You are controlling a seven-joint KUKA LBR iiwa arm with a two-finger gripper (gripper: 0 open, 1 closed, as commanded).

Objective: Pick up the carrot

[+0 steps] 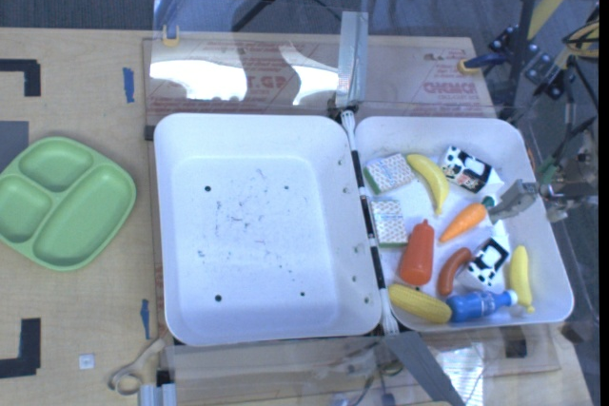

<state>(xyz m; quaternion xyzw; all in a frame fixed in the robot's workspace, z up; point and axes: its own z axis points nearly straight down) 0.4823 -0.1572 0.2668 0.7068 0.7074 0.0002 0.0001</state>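
Observation:
The carrot (463,222) is orange with a green tip at its upper right end. It lies slanted in the middle of the right bin (542,319). My gripper (507,202) reaches in from the right and hovers just past the carrot's green end, very near it or touching it. At this angle the carrot appears to lie on the bin floor, beside the gripper rather than inside it.
Around the carrot lie a banana (430,179), a black-and-white toy (466,169), an orange bottle (417,253), a red sausage (453,270), a blue bottle (481,304) and two patterned packets (389,220). The left bin (181,143) adjoins. A green divided plate (62,202) sits far left.

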